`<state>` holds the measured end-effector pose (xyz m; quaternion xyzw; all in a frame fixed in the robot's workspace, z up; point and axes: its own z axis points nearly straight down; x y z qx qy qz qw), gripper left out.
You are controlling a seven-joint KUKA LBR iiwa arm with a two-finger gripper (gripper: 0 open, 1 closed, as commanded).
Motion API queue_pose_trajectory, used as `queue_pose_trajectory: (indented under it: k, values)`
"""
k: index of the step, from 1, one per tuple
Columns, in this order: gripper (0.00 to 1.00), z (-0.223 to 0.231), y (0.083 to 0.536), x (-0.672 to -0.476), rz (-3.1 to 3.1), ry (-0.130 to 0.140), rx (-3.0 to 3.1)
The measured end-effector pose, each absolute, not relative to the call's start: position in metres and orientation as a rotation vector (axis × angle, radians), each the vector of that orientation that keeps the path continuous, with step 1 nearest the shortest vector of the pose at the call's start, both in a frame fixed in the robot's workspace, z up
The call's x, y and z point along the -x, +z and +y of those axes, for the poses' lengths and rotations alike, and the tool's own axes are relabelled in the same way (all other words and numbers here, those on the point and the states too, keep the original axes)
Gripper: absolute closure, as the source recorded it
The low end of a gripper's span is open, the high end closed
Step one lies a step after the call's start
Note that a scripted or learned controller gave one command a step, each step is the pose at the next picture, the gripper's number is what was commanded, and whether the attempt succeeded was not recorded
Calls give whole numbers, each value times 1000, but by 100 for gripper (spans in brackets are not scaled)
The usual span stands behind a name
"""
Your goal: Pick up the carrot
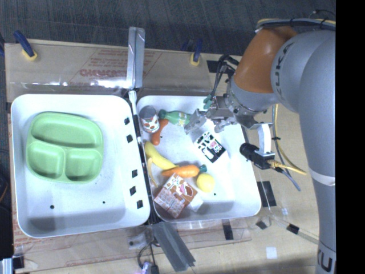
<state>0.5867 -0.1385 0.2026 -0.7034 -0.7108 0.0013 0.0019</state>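
The carrot (181,170) is orange with a green stub at its right end. It lies flat in the lower middle of the right bin (245,198), between a yellow banana (157,156) and a lemon (205,182). My gripper (197,120) hangs over the upper middle of that bin, up and to the right of the carrot and apart from it. It is beside a green bottle (175,117). Nothing shows in its grasp.
A brown snack box (175,196) sits just below the carrot. A small can (149,119) and an orange-red item (158,133) lie at the bin's upper left, and a black-and-white packet (211,146) lies under the wrist. The left bin (23,204) holds a green divided plate (65,147).
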Motion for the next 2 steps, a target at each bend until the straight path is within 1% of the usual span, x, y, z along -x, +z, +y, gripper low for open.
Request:
queue_pose_trajectory:
  k: [1,2]
  values:
    - [0,-163,104,-547,-2307,-3,2137]
    - [0,-116,91,-516,-2467,2,1939]
